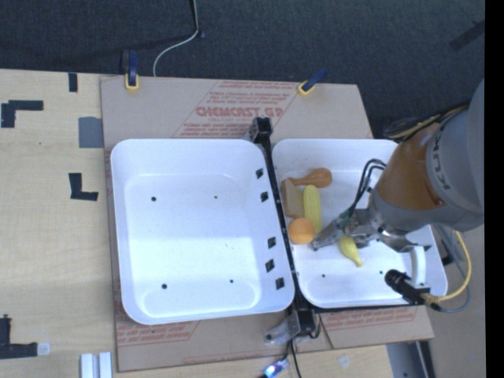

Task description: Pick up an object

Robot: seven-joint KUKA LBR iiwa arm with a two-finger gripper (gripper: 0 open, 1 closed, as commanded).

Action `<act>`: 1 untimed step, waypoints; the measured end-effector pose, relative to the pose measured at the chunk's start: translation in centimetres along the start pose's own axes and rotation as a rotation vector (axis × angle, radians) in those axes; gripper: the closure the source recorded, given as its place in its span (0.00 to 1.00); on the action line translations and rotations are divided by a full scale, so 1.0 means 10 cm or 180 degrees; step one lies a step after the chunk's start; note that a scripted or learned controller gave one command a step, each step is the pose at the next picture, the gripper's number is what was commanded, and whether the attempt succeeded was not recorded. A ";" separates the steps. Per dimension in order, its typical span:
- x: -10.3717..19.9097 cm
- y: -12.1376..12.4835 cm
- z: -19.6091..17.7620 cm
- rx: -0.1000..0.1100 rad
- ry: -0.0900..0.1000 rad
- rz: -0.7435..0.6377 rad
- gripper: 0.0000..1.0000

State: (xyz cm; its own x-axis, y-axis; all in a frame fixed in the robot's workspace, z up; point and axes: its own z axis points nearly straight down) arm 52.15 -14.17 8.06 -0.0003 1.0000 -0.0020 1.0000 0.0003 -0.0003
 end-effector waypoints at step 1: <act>-0.47 0.81 -1.25 -0.0056 -0.0020 -0.0006 0.00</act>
State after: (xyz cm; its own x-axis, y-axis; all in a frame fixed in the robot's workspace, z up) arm 60.25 -18.87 20.55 -0.0020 1.0000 -0.0083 0.9998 0.0022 0.0172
